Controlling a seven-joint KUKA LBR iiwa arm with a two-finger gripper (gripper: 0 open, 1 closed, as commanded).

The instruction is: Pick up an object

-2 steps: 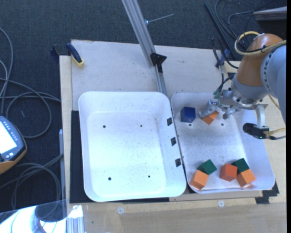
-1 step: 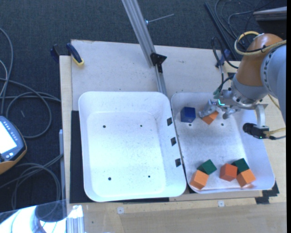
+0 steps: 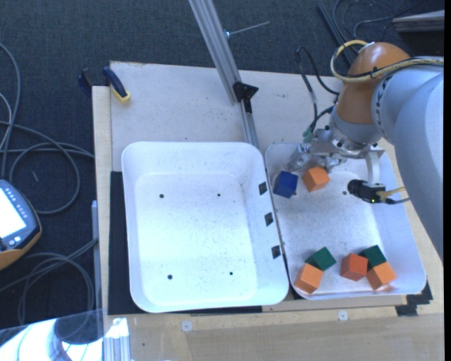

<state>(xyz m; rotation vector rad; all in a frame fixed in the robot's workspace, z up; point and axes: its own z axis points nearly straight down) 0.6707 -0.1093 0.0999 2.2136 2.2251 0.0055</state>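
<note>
Camera view has the claw (image 3: 315,161) low at the right bin's (image 3: 405,236) far-left corner, grip unreadable, orange cube (image 3: 315,178) just beneath it, blue cube (image 3: 285,184) beside the wall, open floor stretching toward five cubes (image 3: 345,266) nearside.

A dark carpeted floor (image 3: 49,63) surrounds a pale wooden surface (image 3: 176,99). Black cables (image 3: 28,151) loop over the floor at nine o'clock, and more cables (image 3: 352,17) lie at one o'clock. A handheld screen unit (image 3: 14,222) with an orange edge sits at the left border, near eight o'clock. A metal rail (image 3: 222,53) slants down from twelve o'clock toward the middle of the surface. A blue and yellow clamp (image 3: 116,83) grips the surface's corner at eleven o'clock. Light falls evenly, without hard shadows.
</note>
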